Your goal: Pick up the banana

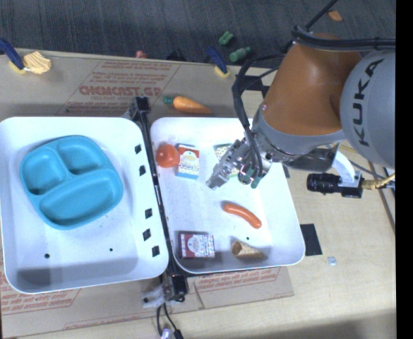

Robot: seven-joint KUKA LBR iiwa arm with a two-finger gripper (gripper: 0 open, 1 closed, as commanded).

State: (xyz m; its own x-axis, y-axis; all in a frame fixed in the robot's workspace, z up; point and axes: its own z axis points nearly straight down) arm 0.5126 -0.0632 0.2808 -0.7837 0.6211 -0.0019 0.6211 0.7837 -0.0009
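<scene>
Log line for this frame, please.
gripper: above right bin, nothing visibly held | blue tray: left bin | banana: not identifiable

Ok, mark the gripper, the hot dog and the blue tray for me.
gripper [219, 179]: camera view, between its fingertips.
hot dog [241, 214]: camera view, middle of its length.
blue tray [70, 179]: camera view, ridge between its compartments.

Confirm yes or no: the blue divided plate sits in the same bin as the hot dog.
No. The blue divided plate lies in the left bin, while the hot dog lies in the right bin.
</scene>
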